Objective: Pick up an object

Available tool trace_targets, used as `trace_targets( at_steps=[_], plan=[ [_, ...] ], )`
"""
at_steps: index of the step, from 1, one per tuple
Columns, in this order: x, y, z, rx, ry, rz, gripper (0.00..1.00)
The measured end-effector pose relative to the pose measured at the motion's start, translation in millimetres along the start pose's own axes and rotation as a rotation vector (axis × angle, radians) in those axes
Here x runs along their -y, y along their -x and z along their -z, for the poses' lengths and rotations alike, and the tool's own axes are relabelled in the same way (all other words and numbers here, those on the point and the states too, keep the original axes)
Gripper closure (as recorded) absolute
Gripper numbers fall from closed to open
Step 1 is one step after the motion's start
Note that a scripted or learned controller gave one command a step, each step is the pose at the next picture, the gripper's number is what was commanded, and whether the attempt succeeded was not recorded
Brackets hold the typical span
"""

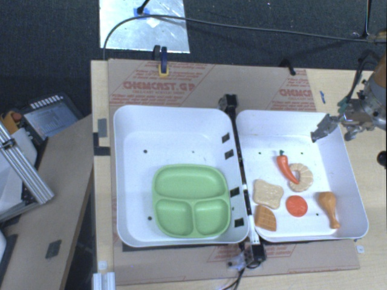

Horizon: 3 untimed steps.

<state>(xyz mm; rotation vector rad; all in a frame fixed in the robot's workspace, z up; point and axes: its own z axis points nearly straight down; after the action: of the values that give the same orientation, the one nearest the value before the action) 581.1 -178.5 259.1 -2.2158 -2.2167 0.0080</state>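
1. Above the far right corner of the right bin (347, 162), the arm's gripper (329, 127) hangs in from the right edge of the camera view; whether it is spread or closed cannot be told, and nothing is seen in its hold.

2. Below and to the left of the gripper, toward the near side of that bin, lies a red chilli pepper (284, 165), touching a round tan shell-shaped piece (301, 176) just beside it.

3. Nearer still, a slice of toast (268, 193) sits with a small orange-brown wedge (265, 218) just in front of it, and a red tomato slice (296, 205) lies between the toast and a chicken drumstick (329, 208).

4. The drumstick lies almost straight below the gripper, close to the bin's right wall.

5. Far to the gripper's left, the left bin (130, 156) holds a green divided plate (190, 199) in its near half.

6. Both bins rest side by side on a cardboard sheet (199, 83) on the desk (375, 192), with black clips (230, 101) along the seam between them.
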Motion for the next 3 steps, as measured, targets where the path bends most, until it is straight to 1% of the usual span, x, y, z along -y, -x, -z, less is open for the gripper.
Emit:
trace_targets(
  at_steps=[1,2,3],
  plan=[
    [-2,0,6,0.002,0.01,0.003,0.0],
    [-2,0,-35,0.002,0.008,0.001,0.0],
    [-7,-7,-81,0.001,0.008,0.004,0.0]
  ],
)
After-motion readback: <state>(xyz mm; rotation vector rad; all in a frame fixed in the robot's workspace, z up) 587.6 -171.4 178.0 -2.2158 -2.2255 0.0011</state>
